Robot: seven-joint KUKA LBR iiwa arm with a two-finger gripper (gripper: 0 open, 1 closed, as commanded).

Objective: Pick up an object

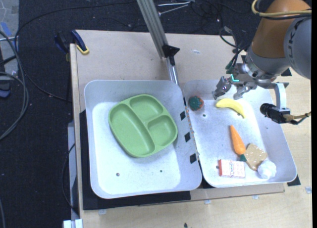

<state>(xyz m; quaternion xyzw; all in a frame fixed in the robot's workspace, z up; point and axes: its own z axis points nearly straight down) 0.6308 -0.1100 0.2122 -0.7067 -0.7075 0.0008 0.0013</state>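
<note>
My gripper (231, 91) hangs over the far end of the right bin (208, 138), its two fingers spread apart with nothing between them. A yellow banana (232, 106) lies just below the fingertips, apart from them. A green and red ball (196, 103) rests to the banana's left near the bin's wall. Nearer the front lie an orange carrot (237, 139), a tan slice of bread (255, 156), a white lump (267, 170) and a small red and white box (231, 168).
The left bin (99, 172) holds a green divided plate (143, 124). A metal pole (151, 14) slants down to the gap between the bins. Bare bin floor lies between the ball and the box.
</note>
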